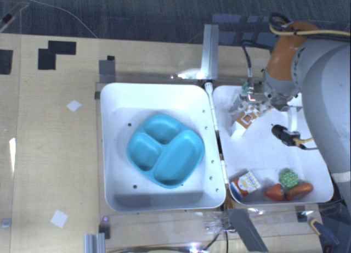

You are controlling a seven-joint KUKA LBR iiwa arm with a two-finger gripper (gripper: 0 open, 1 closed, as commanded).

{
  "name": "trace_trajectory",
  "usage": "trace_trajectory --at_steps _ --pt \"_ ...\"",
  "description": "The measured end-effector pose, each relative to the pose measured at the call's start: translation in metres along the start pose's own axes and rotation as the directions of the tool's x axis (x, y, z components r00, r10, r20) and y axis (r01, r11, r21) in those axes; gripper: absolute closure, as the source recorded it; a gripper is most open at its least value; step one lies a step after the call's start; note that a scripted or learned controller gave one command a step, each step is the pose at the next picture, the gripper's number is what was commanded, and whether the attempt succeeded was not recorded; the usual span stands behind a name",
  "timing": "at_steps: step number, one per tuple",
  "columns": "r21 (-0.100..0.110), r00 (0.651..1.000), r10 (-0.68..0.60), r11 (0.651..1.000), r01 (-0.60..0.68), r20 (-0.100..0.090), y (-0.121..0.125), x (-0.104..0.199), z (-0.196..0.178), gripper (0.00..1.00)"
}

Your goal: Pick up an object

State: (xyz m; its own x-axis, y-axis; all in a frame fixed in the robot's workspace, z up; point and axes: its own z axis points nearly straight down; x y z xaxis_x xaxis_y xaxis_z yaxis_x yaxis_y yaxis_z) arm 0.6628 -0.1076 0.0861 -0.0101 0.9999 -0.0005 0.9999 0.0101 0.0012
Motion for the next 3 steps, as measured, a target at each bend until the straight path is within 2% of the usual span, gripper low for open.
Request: trace_trajectory --at_steps 1,2,3 --pt "-0.006 1.0 -0.011 1.0 0.011 0.004 0.002 0.0 -0.014 1.0" --pt "-0.006 0.992 -0.123 0.992 0.123 0.001 -0.038 0.037 -0.101 1.0" --pt "-0.005 0.992 -0.123 0.992 0.123 0.001 -0.038 0.037 -0.101 0.0"
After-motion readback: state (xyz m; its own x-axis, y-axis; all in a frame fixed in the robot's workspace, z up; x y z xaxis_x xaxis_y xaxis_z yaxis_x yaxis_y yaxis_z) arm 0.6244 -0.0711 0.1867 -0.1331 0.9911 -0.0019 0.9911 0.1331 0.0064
